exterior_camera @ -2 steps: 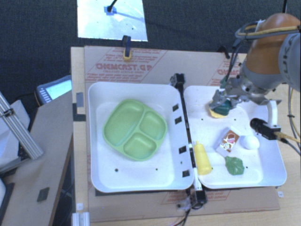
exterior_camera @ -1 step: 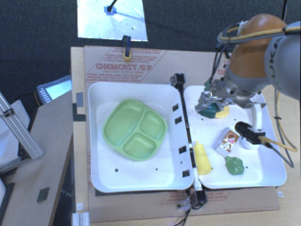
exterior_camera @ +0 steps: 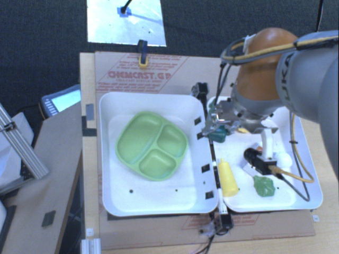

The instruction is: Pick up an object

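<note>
My gripper [exterior_camera: 216, 127] hangs over the left side of the right bin [exterior_camera: 302, 194], close to the wall it shares with the left bin. A small dark teal object [exterior_camera: 217, 136] sits right under the gripper tip, touching it or just below it. The arm's body hides how the two meet. A yellow bottle-shaped object [exterior_camera: 228, 178] lies lower in the same bin along its left wall. To the right of the bottle is a green lumpy object [exterior_camera: 264, 186].
A light green divided plate [exterior_camera: 152, 145] lies in the left bin [exterior_camera: 111, 194]. A small yellow piece [exterior_camera: 243, 130] and a white object [exterior_camera: 284, 158] show beside the arm in the right bin. The wrist covers that bin's upper part.
</note>
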Robot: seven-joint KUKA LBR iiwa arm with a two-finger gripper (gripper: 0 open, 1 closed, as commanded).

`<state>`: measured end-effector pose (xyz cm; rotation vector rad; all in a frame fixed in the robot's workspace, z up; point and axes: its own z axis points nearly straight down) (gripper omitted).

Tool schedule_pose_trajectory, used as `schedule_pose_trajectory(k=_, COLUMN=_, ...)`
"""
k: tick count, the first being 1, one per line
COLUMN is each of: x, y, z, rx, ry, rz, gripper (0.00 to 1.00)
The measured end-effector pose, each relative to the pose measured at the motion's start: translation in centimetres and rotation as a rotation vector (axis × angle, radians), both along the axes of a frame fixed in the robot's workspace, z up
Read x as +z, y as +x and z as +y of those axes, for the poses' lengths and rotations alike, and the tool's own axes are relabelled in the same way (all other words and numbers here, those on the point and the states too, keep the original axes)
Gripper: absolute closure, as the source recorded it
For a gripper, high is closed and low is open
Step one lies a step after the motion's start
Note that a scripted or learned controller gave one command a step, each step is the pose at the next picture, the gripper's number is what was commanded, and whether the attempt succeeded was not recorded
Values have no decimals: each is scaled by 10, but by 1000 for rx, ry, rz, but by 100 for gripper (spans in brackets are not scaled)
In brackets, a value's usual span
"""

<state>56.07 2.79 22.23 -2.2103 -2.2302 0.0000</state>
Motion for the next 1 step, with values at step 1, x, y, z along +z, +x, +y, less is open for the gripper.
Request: schedule_pose_trajectory(k=1, x=-9, y=-17, z=50, rx=1, ry=1, rz=0, gripper=100)
